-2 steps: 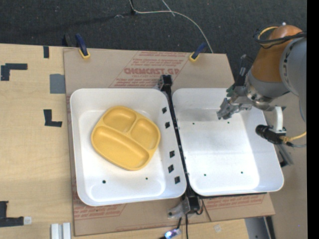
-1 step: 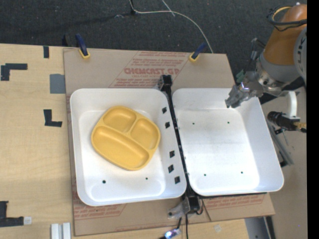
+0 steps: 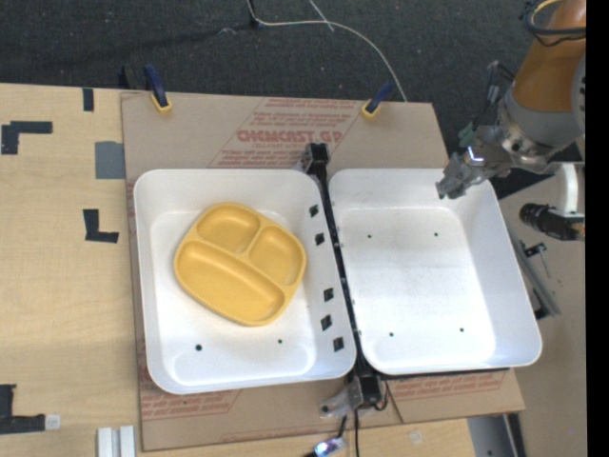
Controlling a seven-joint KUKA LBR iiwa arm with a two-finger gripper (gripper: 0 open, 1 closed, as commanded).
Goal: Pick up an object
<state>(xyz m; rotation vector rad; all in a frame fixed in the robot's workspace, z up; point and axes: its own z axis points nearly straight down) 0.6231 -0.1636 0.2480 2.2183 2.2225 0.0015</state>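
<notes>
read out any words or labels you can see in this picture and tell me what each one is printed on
"CHEMCAST GP": red print on the brown board under the two white bins, upside down and blurred, so this reading is unsure.
The smaller red lines around it on that board are too blurred to read.
The yellow divided plate bears no text.

The scene was evenly and fairly brightly lit, apparently from overhead, with no hard-edged shadows. The two white bins came close to washing out, their floors showing little texture, and a soft grey shade lay along their inner walls. The yellow plate cast only a faint, thin shadow at its lower rim. The picture was low in resolution and slightly soft; the claw looked blurred, its details hard to make out.
</notes>
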